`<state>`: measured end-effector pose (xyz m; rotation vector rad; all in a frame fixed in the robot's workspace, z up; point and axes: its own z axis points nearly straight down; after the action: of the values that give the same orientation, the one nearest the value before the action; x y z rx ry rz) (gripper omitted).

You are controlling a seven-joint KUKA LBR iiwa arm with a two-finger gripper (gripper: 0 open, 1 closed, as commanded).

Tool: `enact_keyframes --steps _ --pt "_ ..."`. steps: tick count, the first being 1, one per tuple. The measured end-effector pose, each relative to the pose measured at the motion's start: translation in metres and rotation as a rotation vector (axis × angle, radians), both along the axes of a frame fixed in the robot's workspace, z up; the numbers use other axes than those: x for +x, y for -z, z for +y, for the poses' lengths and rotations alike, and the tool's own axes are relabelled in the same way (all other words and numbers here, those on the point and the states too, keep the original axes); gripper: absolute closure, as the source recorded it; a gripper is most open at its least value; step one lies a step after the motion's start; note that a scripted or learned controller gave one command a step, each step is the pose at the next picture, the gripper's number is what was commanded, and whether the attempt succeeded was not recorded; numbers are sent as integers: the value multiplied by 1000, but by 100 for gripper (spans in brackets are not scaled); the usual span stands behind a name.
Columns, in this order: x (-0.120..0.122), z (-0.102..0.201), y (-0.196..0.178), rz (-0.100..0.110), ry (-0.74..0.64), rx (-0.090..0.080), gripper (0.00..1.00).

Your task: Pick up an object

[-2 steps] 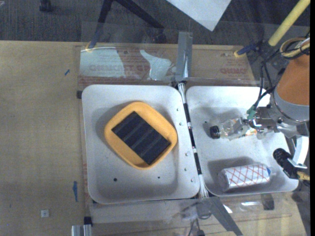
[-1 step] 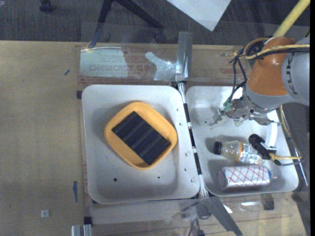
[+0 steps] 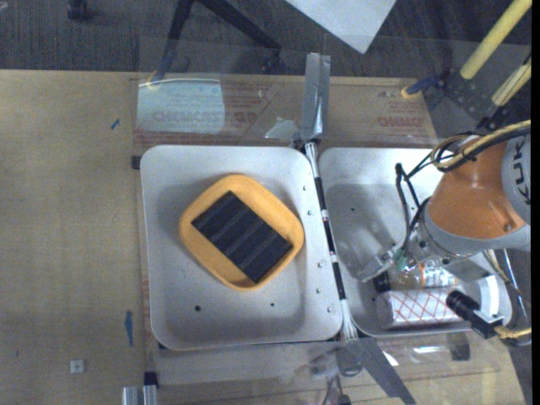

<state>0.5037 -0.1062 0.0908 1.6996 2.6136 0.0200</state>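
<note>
Hovering low in the right bin (image 3: 363,184), the hand (image 3: 390,270), grip unclear, nears a red-gridded box (image 3: 418,308).

Two bins side by side on my counter (image 3: 67,226), tray (image 3: 241,242) in the left bin (image 3: 169,310), box (image 3: 418,308) in the right bin (image 3: 354,184), my claw (image 3: 390,270) just behind the box
</note>
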Motion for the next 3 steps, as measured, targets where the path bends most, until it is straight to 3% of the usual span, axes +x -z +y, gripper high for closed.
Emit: enact_keyframes --steps 1,2,3 --pt "-1 0 -9 4 3 2 100" --pt "-1 0 -9 4 3 2 0" --pt "0 -1 -19 0 6 2 100"
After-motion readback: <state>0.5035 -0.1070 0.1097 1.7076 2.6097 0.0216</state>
